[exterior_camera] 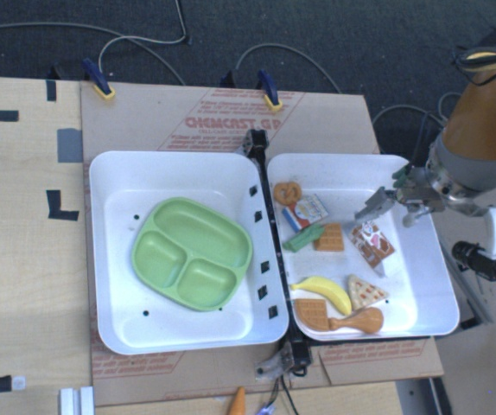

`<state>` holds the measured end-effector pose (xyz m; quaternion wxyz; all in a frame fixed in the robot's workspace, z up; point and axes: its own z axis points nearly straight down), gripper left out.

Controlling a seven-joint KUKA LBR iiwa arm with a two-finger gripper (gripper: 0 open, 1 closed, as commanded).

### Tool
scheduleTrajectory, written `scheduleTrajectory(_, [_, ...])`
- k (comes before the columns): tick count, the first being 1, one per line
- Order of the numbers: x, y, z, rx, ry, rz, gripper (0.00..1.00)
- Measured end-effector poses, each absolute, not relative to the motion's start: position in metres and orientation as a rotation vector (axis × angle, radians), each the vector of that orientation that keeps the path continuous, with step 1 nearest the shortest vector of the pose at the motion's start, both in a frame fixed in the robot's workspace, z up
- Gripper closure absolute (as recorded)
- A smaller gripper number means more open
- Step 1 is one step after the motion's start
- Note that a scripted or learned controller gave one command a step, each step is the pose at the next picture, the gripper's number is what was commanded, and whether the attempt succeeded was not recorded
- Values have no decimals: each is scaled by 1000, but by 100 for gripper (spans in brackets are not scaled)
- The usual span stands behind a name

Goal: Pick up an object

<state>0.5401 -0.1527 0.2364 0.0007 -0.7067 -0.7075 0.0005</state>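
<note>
My gripper point(395, 207) hovers over the upper right part of the right bin point(421, 318), its fingers spread open with nothing between them. Just below it lies a red and white packet point(373, 244). Further left in that bin are a pretzel point(287, 192), a white packet point(312, 207), a green piece point(303, 238) and a square cracker point(329, 239). Along the bin's front lie a banana point(327, 292), a waffle wedge point(366, 292), a toast slice point(309, 313) and a drumstick point(360, 322).
The left bin point(110, 232) holds a green divided plate point(192, 253). A black divider point(270, 249) runs between the bins. Cardboard lies under both, held by blue and yellow clamps point(270, 92) at the back. The arm's orange band point(481, 111) stands at the right.
</note>
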Motion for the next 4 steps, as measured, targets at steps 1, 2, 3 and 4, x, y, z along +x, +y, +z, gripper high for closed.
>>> scheduleTrajectory(1, [578, -128, 109, -2232, -2237, -18, 0])
scheduleTrajectory(2, [656, -93, 91, -2227, -2231, -15, 0])
scheduleTrajectory(3, [639, -97, 91, -2230, -2231, -20, 0])
scheduleTrajectory(4, [639, -101, 103, -2233, -2237, -12, 100])
